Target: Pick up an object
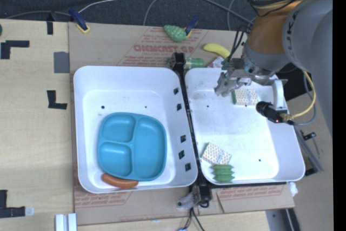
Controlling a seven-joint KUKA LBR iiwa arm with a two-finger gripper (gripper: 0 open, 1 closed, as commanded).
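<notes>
Cardboard-topped bench holds two white bins. Over the right bin [281, 154], far side, the gripper [226, 85] hangs, jaws slightly apart, empty, beside a patterned packet [246, 96].

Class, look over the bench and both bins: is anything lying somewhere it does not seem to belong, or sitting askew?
Two things lie outside the bins, on the cardboard behind them: a green object and a yellow banana. In the left bin, the orange sausage sits wedged against the blue plate's near edge, not on it.
</notes>
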